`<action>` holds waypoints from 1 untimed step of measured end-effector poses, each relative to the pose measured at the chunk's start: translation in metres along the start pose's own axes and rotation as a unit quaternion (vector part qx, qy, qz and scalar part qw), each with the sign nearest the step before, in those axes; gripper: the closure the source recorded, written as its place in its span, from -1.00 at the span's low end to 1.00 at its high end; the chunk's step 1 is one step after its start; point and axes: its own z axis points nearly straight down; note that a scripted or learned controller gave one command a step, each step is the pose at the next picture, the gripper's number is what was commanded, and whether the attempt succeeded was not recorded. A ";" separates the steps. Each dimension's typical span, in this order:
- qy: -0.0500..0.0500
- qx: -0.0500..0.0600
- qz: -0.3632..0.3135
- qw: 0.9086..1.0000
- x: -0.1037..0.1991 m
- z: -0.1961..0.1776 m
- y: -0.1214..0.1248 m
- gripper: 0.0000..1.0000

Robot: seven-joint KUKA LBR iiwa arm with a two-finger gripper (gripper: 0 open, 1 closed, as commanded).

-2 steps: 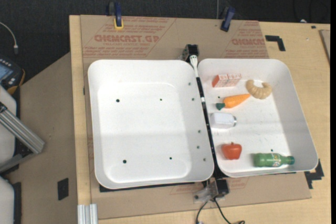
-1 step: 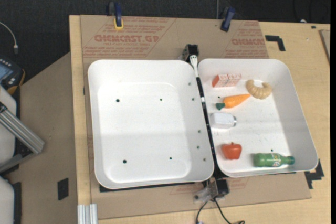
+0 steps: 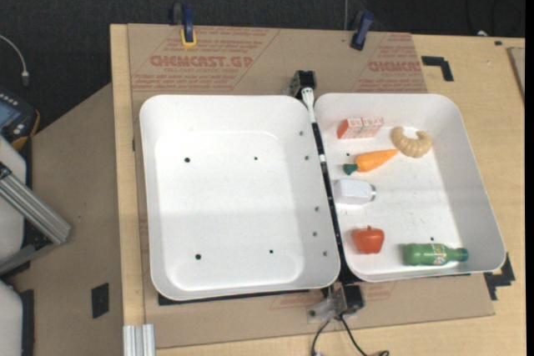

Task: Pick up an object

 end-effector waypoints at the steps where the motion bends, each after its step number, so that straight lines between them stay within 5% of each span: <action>1: 0.000 0.000 0.000 1.000 0.000 0.000 0.000 -1.00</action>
